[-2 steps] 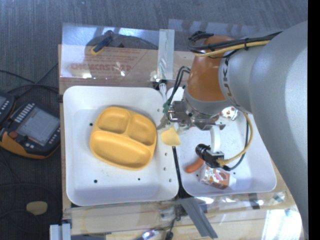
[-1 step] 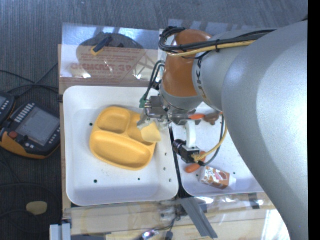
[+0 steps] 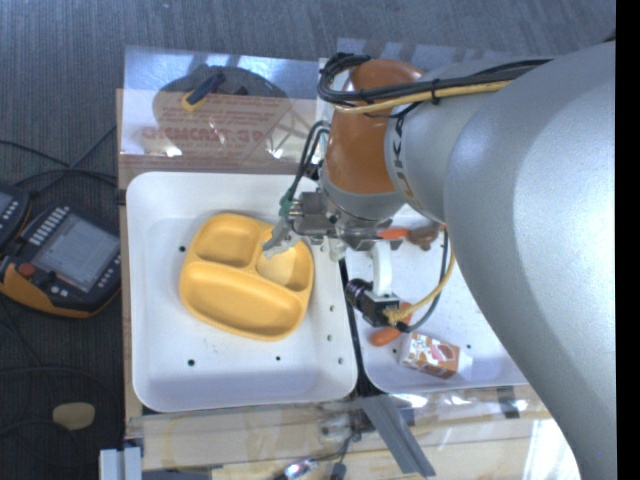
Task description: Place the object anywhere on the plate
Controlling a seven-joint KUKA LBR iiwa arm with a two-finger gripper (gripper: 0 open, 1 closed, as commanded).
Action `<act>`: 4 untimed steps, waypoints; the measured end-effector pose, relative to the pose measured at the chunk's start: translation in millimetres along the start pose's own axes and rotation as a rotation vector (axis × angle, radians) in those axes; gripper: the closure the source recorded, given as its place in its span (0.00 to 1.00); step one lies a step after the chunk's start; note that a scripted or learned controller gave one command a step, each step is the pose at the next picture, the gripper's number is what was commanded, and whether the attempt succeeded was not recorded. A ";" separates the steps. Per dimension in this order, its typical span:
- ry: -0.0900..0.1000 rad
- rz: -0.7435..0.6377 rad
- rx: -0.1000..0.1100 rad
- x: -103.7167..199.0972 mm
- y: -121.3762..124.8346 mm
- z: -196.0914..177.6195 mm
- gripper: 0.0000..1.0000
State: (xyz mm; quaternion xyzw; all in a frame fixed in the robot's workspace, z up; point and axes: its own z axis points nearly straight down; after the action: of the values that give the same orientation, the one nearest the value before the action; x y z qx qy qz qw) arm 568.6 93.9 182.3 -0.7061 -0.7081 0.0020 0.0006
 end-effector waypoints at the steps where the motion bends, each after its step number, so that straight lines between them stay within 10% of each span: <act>1: -0.001 -0.002 0.004 0.5 -0.5 -7.8 1.00; 2: -0.002 0.004 -0.001 -47.4 -10.1 -0.3 1.00; 3: -0.002 0.004 -0.003 -79.1 42.5 -220.2 1.00; 4: -0.001 0.002 0.000 -44.4 33.2 -75.5 1.00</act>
State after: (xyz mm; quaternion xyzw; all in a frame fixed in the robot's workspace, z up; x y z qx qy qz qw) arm 602.3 49.8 257.7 -0.7067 -0.7075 0.0021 0.0002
